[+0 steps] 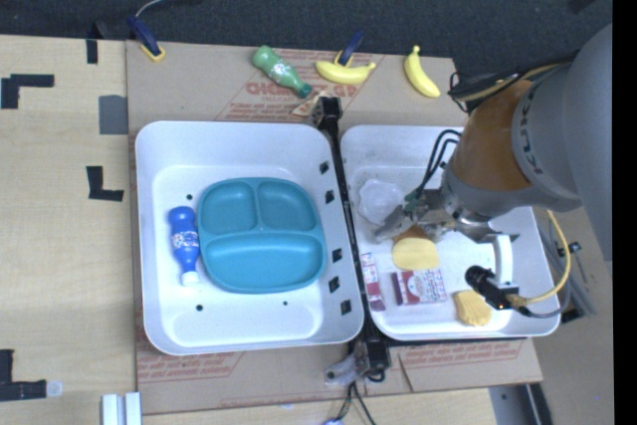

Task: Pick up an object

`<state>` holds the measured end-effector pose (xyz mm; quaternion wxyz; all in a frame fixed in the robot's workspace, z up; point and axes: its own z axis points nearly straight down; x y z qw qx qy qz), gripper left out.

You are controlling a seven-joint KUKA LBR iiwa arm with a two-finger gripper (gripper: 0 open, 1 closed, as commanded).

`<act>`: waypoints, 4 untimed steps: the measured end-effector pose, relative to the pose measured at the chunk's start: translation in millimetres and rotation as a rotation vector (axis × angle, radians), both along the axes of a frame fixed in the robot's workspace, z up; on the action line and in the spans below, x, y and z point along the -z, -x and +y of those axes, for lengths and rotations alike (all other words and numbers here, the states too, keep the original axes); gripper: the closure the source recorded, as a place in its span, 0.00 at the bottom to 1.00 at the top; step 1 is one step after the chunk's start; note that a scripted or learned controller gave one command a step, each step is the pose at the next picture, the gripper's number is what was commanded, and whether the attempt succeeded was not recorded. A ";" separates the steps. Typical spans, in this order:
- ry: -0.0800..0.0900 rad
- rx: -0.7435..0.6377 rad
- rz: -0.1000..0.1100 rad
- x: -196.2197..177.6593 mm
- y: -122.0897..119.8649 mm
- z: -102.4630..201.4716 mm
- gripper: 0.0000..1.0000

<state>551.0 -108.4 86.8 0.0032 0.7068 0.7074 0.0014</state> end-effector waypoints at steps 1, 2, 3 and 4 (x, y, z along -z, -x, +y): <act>-0.001 -0.001 -0.002 -0.2 4.6 -2.4 0.00; 0.001 0.001 -0.002 -0.1 21.3 4.7 0.00; -0.003 0.001 0.006 0.7 -2.2 1.5 0.00; 0.001 0.001 -0.001 0.1 11.9 9.0 0.00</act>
